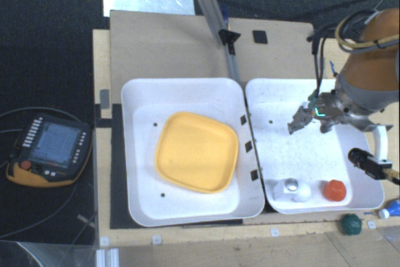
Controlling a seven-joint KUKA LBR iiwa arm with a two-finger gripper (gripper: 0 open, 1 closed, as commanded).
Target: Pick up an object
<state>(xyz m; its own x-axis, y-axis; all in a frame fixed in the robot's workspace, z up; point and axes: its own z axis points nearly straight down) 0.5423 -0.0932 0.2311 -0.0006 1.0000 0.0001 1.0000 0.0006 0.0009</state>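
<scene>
- A dark speckled carpet floor surrounds a pale tan tabletop; a bright patch of floor with blue tape lies at 12 o'clock.
- A slim grey metal pole slants down from 12 o'clock to a black clamp at the tabletop's middle.
- A grey-and-orange handheld control pendant with a screen lies on the carpet at 9 o'clock, its cable curling around it.
- Two shallow white plastic bins sit side by side, touching: the left bin and the right bin.
- A square yellow plastic plate lies flat in the left bin's middle.
- In the right bin, near its 6 o'clock wall, rest a small orange-red rounded object and a white-and-silver small object, apart from each other.
- A small dark green ball lies on the tabletop just outside the right bin, at 5 o'clock.
- The grey arm with orange band reaches in from 3 o'clock; its pincer hangs over the right bin's middle, fingers spread and grasping nothing.
</scene>
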